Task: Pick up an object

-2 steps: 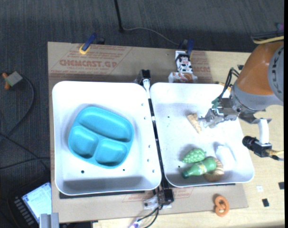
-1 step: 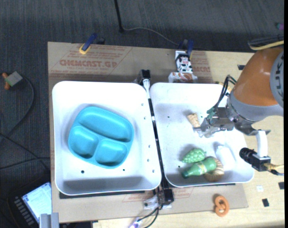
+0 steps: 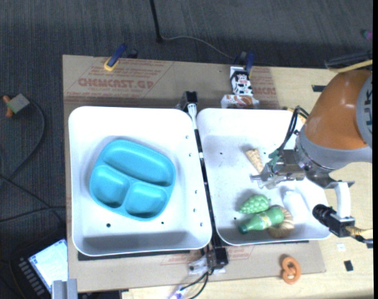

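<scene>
Claw (image 3: 271, 177) sits low in the right bin (image 3: 223, 139), its opening and any hold impossible to judge; pickup appears unfinished, candidate objects lying close by: a green toy bottle (image 3: 260, 222) just below, a tan piece (image 3: 255, 159) just above.

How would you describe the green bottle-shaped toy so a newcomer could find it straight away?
Start at the right white bin, the one the arm reaches into, and look at its near edge. The green bottle-shaped toy lies there on its side, just below a bumpy green grape-like cluster and touching a tan object on its right. It is smooth and tapered, unlike the knobbly cluster.
</scene>
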You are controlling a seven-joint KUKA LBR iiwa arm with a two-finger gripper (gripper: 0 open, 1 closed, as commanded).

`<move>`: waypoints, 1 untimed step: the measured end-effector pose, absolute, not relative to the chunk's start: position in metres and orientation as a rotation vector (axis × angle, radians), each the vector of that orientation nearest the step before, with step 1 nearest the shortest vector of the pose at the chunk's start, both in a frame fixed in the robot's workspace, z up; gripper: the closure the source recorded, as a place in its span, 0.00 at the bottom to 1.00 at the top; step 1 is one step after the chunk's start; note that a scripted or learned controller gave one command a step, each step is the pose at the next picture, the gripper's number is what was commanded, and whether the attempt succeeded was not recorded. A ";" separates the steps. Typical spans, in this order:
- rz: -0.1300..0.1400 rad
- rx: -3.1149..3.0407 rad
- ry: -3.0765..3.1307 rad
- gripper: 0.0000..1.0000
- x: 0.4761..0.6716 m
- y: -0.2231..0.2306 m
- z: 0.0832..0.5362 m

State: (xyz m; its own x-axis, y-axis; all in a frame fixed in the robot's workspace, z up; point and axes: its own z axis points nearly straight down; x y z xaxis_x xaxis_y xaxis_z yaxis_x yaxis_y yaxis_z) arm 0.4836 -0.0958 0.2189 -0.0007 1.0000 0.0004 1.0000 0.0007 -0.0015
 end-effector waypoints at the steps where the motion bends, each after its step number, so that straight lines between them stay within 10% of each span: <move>1: 0.003 -2.223 -2.221 1.00 0.500 -0.176 0.214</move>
